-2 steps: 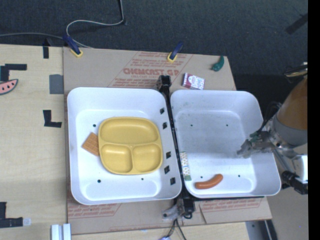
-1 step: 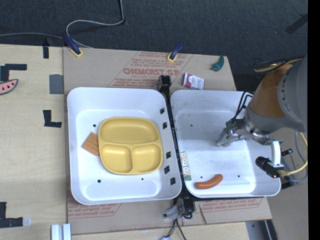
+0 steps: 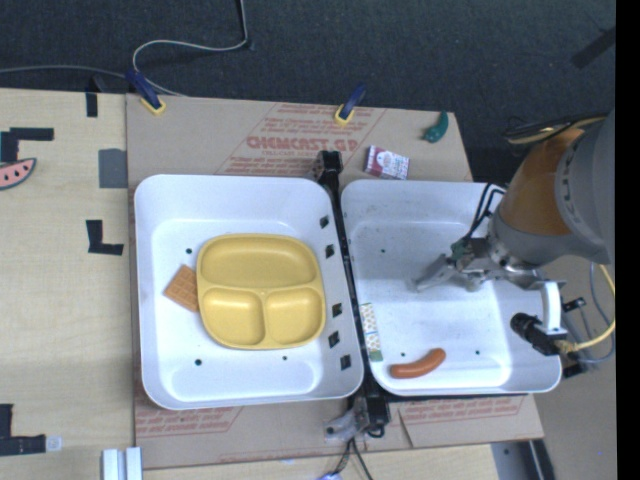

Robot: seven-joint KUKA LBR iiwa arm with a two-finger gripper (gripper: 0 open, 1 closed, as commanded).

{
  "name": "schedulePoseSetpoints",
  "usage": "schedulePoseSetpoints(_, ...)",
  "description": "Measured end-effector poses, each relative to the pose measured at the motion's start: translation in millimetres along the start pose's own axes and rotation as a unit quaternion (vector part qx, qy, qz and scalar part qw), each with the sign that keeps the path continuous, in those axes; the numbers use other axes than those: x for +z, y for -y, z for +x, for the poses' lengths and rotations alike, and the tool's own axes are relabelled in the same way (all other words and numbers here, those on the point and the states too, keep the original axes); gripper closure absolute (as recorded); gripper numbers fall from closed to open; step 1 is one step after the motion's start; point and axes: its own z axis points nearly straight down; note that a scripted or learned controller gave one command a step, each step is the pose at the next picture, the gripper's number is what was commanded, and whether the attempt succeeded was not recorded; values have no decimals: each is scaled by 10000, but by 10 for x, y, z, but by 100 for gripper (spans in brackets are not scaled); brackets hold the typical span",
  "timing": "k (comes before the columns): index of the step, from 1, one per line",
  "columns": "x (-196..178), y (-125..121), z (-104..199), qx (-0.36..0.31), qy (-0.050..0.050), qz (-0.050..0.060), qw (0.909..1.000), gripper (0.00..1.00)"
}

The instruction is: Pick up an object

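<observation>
Pincer [image 3: 425, 278] position: inside the right bin [image 3: 400, 203], near its centre, at the end of the grey arm [image 3: 560, 208] that enters from 3 o'clock. Its fingers point toward 9 o'clock, low over the bin floor. Whether they are released or clenched cannot be told; nothing shows between them.

Sausage [image 3: 417, 364]: lies on the floor of the right bin at 6 o'clock from the pincer, well apart from it, close to the bin's near wall.

Left bin [image 3: 160, 208]: holds a yellow divided tray [image 3: 262, 290]. A brown cracker [image 3: 183, 288] lies at the tray's 9 o'clock edge, partly under it.

Table [image 3: 60, 268]: a small red-and-white packet [image 3: 385, 162] lies just beyond the right bin at 12 o'clock. A green object [image 3: 436, 127] lies near it, toward 1 o'clock.
</observation>
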Motion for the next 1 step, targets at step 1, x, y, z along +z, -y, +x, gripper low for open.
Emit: schedulePoseSetpoints(1, 0, -707, -172, -1, 21, -12, 10000, 0)
